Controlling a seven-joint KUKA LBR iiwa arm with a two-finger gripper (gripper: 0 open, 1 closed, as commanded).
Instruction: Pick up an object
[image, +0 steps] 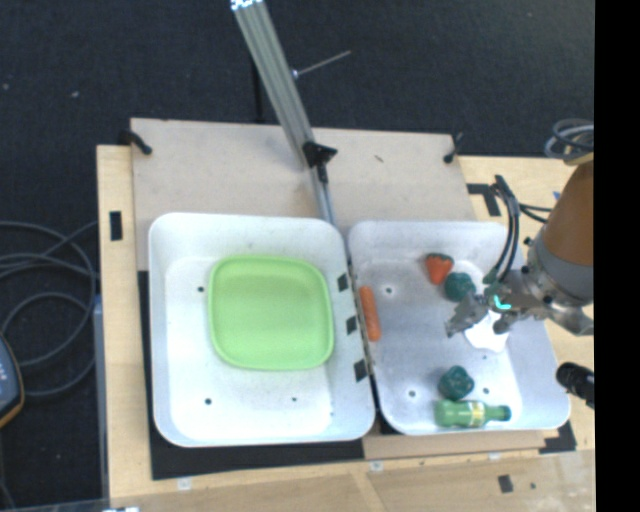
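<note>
The gripper (478, 318) hangs over the right bin (410, 410), toward its right side, with the arm's orange band (575, 215) above and to the right of it. Whether it is released or clenched I cannot tell — from this slant the tool is a dark cluster with a small teal glint, and nothing is clearly caught in it.

No one object is named, so the choice is by nearness. The nearest is a dark teal lump (459, 287), just up and to the left of the tool, almost touching it in the picture. Right beside that, farther and leftward, sits a small red piece (438, 267). A white patch (488, 336) lies directly beneath the tool; what it is I cannot say.

Toward the near edge lie a second teal lump (456, 381) and, just nearer, a green bottle (470, 412) on its side — its long axis runs left to right, cap end to the right. An orange stick (370, 313) lies well apart along the bin's left wall, its long axis running near to far.

The left bin (180, 300) bears a green plate (270, 312), far across from the tool.

By my judgement the upper teal lump is the likely target: a short shift far and left, then down.
</note>
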